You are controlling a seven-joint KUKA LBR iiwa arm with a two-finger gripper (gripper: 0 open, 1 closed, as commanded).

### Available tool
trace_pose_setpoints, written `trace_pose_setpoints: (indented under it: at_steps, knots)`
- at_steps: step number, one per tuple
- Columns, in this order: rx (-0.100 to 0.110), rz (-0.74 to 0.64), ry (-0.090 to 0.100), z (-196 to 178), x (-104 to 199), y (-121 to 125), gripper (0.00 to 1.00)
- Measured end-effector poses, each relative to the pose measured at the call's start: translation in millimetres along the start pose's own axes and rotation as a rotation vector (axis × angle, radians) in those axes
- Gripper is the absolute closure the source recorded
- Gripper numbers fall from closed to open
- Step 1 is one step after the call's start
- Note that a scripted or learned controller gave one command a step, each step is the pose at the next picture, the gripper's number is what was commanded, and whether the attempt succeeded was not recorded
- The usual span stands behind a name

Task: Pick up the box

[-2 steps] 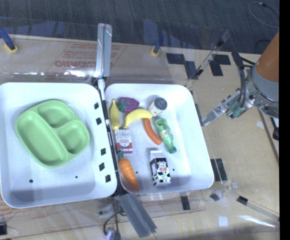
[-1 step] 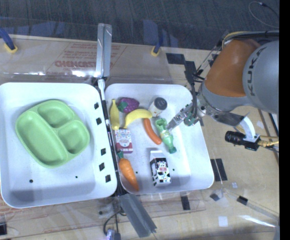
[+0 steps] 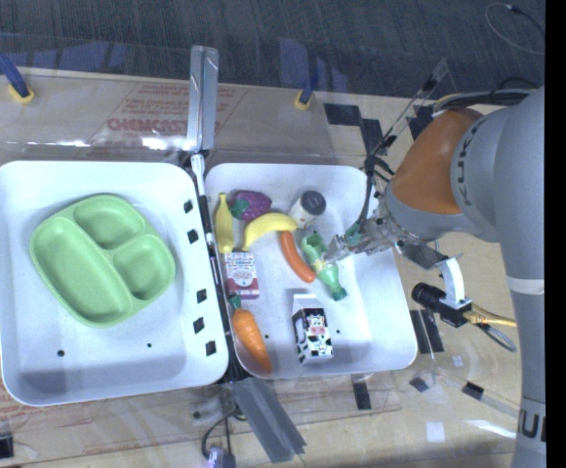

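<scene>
Nearest the camera, at the near edge of the right white bin (image 3: 385,354), stands the small white carton box with black cow patches (image 3: 312,335), upright-ish, its long axis running roughly toward and away from the camera. Just left of it lies an orange plastic carrot (image 3: 250,339).

Jaws: the gripper (image 3: 346,245) sits low over the right bin's middle, above the green plastic vegetable (image 3: 322,266) and beside a second orange carrot-like piece (image 3: 296,257). Whether the jaws are spread or pressed together, cannot tell; the tips blur into the clutter. Nothing is visibly pinched.

Key relation: the box lies toward the camera and slightly left from the jaws, apart from them, with the green vegetable between. My read is the jaws need to shift nearward before any descent.

Outward: yellow plastic banana (image 3: 268,226), purple grape-like toy (image 3: 251,204), grey round can (image 3: 311,203), a red-and-white flat packet (image 3: 242,275) by the bin's left wall. Left white bin (image 3: 10,291) holds a light green divided plate (image 3: 102,257). Both bins rest on the table (image 3: 263,105).
</scene>
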State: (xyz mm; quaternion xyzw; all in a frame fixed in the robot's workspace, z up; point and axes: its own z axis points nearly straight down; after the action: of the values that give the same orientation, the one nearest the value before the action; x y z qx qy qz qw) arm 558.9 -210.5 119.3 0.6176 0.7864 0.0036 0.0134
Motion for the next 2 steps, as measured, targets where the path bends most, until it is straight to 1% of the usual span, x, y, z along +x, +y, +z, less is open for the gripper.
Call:
trace_pose_setpoints:
  at_steps: [1,2]
  knots:
    - [0.016,-0.534,0.020,21.4,11.4,-44.8,1.00]
    - [0.018,-0.388,0.019,-121.0,70.9,-35.7,1.00]
